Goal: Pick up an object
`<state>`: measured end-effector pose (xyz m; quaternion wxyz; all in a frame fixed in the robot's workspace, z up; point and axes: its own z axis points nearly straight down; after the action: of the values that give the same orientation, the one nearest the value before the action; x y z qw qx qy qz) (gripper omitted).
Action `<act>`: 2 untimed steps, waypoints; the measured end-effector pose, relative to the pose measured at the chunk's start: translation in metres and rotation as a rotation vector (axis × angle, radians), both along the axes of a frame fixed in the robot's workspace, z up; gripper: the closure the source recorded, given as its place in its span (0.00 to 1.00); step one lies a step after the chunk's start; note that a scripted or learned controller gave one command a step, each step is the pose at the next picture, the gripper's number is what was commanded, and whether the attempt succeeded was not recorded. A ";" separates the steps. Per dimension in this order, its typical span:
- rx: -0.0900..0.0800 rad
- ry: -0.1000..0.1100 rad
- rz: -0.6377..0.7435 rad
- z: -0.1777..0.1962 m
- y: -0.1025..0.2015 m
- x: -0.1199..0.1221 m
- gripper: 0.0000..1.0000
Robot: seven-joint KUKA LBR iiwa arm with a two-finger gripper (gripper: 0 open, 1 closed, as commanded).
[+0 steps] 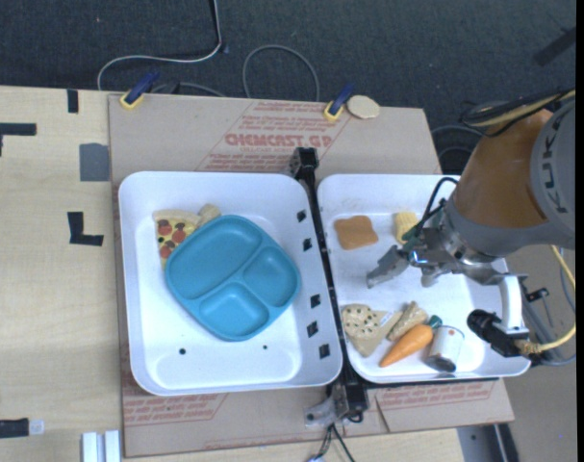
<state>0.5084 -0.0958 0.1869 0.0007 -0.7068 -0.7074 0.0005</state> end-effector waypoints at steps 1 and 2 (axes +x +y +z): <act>-0.002 -0.005 0.004 -0.054 -0.018 0.120 0.00; -0.002 -0.002 0.002 -0.104 -0.001 0.129 0.00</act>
<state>0.6372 -0.0972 0.0825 -0.0008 -0.7062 -0.7080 0.0008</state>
